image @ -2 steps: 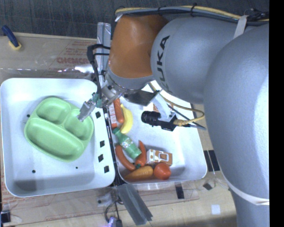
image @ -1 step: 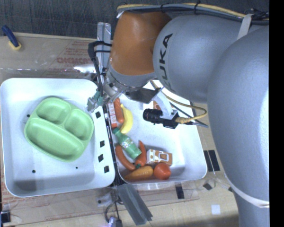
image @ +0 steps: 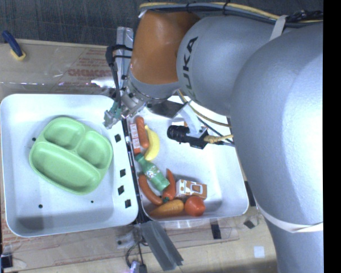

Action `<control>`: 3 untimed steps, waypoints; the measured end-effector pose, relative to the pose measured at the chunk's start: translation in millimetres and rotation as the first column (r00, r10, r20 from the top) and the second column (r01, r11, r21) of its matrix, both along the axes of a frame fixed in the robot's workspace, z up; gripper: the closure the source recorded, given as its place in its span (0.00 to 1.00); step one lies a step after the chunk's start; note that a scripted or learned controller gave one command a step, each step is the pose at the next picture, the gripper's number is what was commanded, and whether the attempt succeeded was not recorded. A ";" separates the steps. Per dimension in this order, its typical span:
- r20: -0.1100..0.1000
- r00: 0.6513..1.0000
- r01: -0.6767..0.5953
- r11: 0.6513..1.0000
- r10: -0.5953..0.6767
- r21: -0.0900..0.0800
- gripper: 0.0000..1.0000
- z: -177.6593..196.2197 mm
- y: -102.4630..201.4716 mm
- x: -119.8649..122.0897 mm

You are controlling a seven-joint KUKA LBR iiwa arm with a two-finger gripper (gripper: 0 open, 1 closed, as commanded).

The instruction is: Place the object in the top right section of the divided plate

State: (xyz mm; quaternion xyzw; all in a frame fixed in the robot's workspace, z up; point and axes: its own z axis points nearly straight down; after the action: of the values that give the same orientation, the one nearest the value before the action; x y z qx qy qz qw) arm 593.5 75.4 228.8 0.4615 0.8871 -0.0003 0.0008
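The arm appears to be in the carrying step: the gripper (image: 112,117) hangs over the left bin's (image: 23,110) right edge, just beside the green divided plate (image: 71,153). Whether it grips anything, I cannot tell. Toy foods, a banana (image: 153,145) among them, lie along the right bin's (image: 227,169) left edge. Next it must reach the plate's top right section.

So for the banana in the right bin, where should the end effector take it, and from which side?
Probably at the middle of the banana, coming straight down from above with the grip across its narrow width. It lies flat and curved, its long axis running up and down the view. A sausage lies close along its left, so space for a finger there looks tight; its right side faces bare bin floor.
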 end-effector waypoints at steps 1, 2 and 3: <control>0.001 0.999 -0.034 0.999 0.034 0.000 1.00 37.0 -43.1 -26.2; -0.004 0.998 0.061 0.998 -0.061 0.000 1.00 0.8 7.7 -77.8; -0.004 0.998 0.062 0.998 -0.062 0.000 0.00 0.9 7.4 -77.7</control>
State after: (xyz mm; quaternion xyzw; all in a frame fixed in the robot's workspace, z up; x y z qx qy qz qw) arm 515.9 82.8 229.7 0.4887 0.8724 -0.0011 -0.0011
